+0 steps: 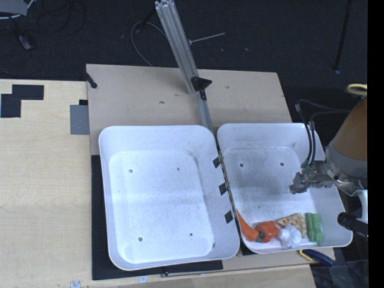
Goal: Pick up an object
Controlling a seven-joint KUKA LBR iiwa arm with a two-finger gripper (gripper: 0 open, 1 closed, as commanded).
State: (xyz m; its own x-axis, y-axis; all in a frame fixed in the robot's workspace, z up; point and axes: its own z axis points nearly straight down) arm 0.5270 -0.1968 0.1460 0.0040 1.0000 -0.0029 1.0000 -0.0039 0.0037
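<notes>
Nothing is picked up yet: the pincer (298, 186) hangs over the right bin (264, 143), its opening impossible to judge, with the small objects (282, 230) heaped just below, nearer the front rim.

You are looking down on a pale beige wooden bench board (144, 95), up and to the left of the gripper (298, 186). Far to the gripper's left sits a light wood-grain tabletop (42, 191) with dark rectangular patches (21, 98) and a grey square (78, 119). Beyond the gripper, further up, a ribbed silver aluminium rail (178, 44) slants across dark black carpeted floor (270, 29), where thin black cables (141, 38) trail.
</notes>
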